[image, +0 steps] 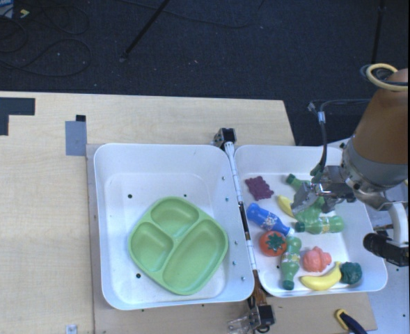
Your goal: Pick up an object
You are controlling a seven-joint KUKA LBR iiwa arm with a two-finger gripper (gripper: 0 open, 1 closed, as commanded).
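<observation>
The right bin [379,259] holds several toy foods. Among them are purple grapes [259,186], a blue bottle [266,218], a small yellow banana [285,205], a green bottle [321,223] and a red tomato [273,242]. A second green bottle [289,267], a pink fruit [316,259], a larger banana [321,280] and a dark green piece [350,273] lie there too. My gripper [310,197] hangs low over the bin's middle, just above the green bottle and next to the small banana. A small green piece [293,181] lies to its upper left.
The left bin [114,186] holds a green three-compartment plate [179,245]. A ridge [236,200] divides the two bins. The grey and orange arm [382,138] covers the right bin's far right corner. Bare wooden bench [30,221] lies to the left.
</observation>
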